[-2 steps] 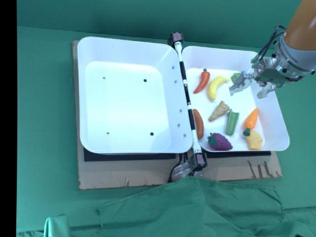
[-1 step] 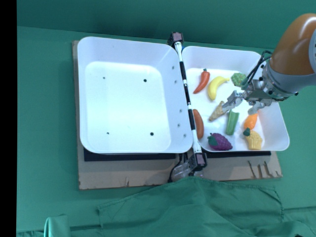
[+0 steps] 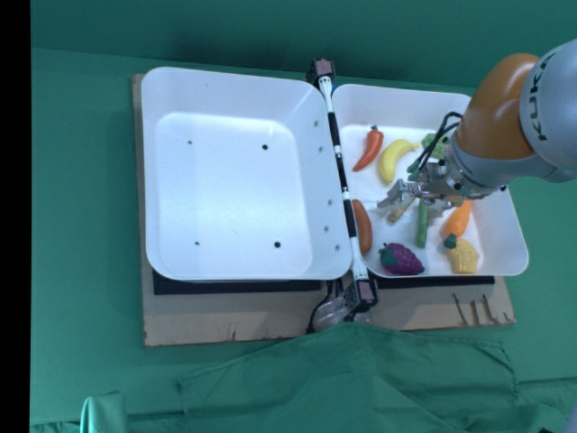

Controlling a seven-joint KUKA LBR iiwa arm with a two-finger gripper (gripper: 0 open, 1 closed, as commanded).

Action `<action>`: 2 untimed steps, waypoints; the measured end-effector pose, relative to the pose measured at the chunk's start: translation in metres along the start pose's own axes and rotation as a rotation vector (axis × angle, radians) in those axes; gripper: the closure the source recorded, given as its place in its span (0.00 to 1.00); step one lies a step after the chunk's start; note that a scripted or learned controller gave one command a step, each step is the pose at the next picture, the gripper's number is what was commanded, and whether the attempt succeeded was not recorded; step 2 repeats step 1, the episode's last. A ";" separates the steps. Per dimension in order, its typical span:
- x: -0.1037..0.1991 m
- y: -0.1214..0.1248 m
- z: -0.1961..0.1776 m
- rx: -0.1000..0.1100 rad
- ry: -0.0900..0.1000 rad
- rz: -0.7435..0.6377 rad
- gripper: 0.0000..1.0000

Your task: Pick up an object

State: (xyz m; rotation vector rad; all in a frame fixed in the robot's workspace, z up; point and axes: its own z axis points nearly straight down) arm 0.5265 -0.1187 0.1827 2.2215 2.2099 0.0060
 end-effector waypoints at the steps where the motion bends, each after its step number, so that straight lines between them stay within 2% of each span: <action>1: -0.002 0.004 -0.017 -0.017 -0.004 0.003 1.00; 2: -0.002 0.004 -0.017 -0.017 -0.004 0.003 1.00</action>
